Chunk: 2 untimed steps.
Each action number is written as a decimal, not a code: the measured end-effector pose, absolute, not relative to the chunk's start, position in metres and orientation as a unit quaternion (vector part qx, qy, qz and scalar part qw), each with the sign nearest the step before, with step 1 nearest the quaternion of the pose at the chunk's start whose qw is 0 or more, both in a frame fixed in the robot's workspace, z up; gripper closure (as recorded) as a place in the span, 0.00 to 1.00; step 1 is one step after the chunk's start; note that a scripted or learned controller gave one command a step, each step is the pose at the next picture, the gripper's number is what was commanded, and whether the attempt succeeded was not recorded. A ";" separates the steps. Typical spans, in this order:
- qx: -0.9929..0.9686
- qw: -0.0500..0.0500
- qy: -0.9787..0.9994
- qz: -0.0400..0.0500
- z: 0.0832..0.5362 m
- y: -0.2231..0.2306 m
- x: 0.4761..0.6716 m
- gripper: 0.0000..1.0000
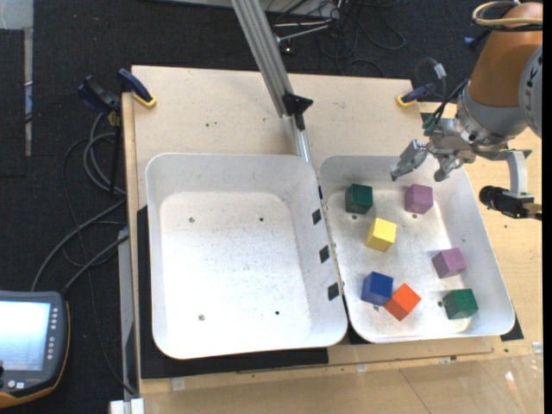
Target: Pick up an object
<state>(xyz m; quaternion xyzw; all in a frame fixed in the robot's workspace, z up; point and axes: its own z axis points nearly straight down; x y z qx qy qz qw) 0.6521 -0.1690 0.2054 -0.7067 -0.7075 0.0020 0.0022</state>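
From my station I see the pale beige particle-board desk [224, 110] standing on a dark carpeted floor [60, 205] strewn with black cables [82, 222]. Two shallow white plastic bins sit on it side by side: the left bin [228, 253], speckled with dark dust, and the right bin [483, 257], which holds the blocks. A slanted aluminium rail [263, 41] runs from the top of the view down to the seam between the bins. A teach pendant with a lit screen [30, 343] lies at the lower left corner.

The grey arm with its orange band [509, 59] reaches in at the upper right. Its end effector [424, 164] hovers above the far edge of the right bin, its fingers spread apart with nothing between them.

In the right bin I count a dark green cube [359, 199], a purple cube [418, 198] just below the end effector, a yellow cube [381, 234], a second purple cube [448, 262], a blue cube [377, 288] touching an orange cube [402, 301], and a second green cube [461, 303].
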 end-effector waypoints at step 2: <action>-0.707 -0.008 -0.707 -0.004 0.125 -0.167 0.660 0.00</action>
